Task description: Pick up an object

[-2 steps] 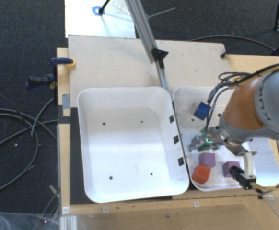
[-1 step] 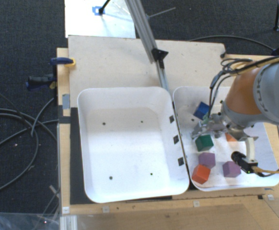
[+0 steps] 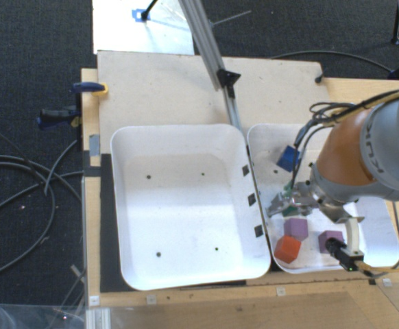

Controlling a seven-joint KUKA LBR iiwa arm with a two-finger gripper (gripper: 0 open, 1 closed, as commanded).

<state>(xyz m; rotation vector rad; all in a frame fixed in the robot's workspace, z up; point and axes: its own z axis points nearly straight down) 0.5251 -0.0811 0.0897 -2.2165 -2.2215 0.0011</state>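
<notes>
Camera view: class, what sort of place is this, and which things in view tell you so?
Probably a robotics lab test bench. A grey and orange robot arm reaches over two white bins, small coloured blocks lie in the right one, and loose cables trail across the dark carpet.

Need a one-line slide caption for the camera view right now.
KUKA arm's gripper hovers in right bin above orange block, two purple blocks, blue block.

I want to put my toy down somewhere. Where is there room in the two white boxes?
The left bin has a bare floor from wall to wall, so that is the roomy spot. The right bin is crowded: a blue block, two purple blocks, an orange block and the gripper sit there. Its bare patch is the far corner behind the blue block.
</notes>
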